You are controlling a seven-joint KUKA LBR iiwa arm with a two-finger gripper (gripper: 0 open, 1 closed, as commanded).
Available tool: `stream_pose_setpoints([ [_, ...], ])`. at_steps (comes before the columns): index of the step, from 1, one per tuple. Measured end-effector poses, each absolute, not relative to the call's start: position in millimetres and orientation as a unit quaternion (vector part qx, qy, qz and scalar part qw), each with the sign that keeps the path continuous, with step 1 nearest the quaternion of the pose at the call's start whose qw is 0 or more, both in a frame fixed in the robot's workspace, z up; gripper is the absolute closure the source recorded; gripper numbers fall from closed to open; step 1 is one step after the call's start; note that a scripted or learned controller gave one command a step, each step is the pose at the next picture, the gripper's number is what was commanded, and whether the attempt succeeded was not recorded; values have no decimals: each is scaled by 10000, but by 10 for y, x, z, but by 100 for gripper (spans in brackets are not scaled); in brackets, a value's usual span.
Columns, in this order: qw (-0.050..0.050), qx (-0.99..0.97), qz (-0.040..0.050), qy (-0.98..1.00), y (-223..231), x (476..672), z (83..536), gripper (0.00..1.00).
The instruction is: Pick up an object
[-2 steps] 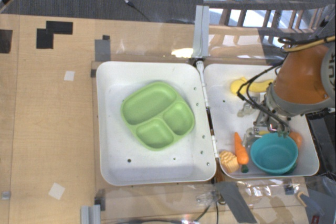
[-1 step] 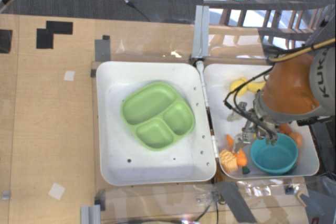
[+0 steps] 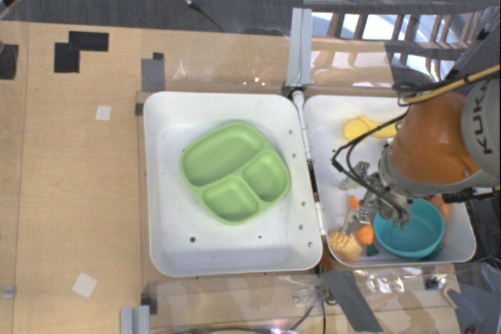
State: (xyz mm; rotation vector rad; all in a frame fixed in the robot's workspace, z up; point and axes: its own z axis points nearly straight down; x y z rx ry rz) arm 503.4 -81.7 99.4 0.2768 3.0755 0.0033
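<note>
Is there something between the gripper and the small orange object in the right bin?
Nothing visible stands between them. The gripper is right above the small orange object, beside the teal bowl. Only the bowl's rim and a tan object crowd it closely.

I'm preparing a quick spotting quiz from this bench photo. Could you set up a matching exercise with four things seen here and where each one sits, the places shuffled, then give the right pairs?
Things:
1. green divided plate
2. teal bowl
3. yellow object
4. orange band of the arm

Places:
A. far part of the right bin, beside the arm
B. near corner of the right bin
C. middle of the left bin
D. above the right bin, over its contents

Pairs: 1-C, 2-B, 3-A, 4-D
</note>
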Motion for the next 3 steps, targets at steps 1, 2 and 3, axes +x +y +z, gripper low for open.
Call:
stream_pose_setpoints([
  [1,256,1005,3,9946,-872,5022,982,0],
  [2,260,652,-5,9975,-857,5026,984,0],
  [3,134,1057,-3,9943,-865,4948,915,0],
])
